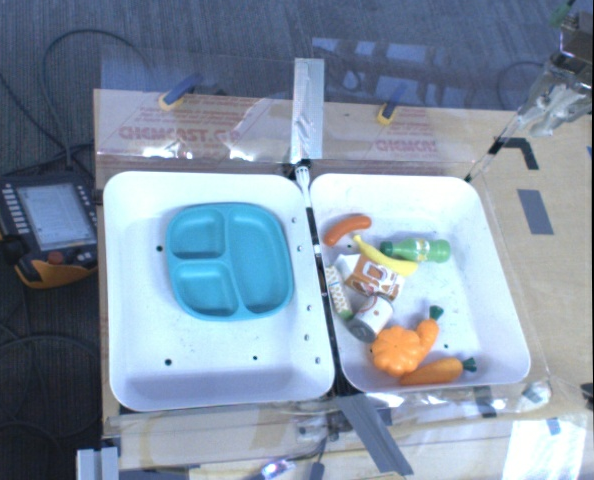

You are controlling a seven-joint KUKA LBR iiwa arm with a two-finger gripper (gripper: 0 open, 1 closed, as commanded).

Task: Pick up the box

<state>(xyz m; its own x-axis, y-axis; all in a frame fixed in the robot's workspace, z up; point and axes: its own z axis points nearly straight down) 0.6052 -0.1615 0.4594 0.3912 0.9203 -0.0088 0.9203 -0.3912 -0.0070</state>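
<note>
1. The box (375,282) lay in the right bin (497,278), crowded by a banana (385,258), green bottle (419,250), sausage (345,227), white can (371,319), pumpkin (398,347) and two carrots (429,371).
2. A blue divided plate (227,260) sat in the left bin (137,368).
3. The end effector (560,100) hung beyond the counter's (567,258) far right corner, well apart from the box; I could not tell how far it was open.
</note>
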